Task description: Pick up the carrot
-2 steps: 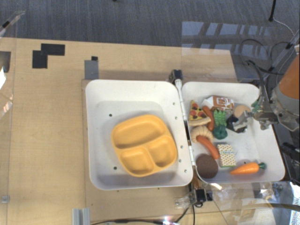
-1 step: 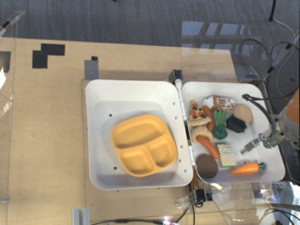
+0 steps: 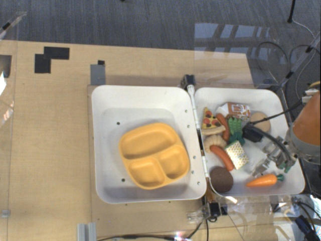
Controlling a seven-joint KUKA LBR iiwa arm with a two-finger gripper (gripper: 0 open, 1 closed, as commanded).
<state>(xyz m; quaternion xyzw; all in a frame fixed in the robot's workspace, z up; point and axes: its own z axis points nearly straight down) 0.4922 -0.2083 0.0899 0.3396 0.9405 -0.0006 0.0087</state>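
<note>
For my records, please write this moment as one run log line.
gripper: right bin, just above carrot | carrot: lying on bin floor, not lifted | pick: not done

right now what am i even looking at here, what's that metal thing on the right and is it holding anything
One camera looks down at a slant on a bench with two white bins. The grey and orange shape at the right edge is a robot arm; its claw hangs in the right bin, just above a carrot. Nothing sits between its fingers. That bin also holds toy foods: a pizza slice, a sausage, a brown round piece. The left bin holds a yellow divided plate.
</note>
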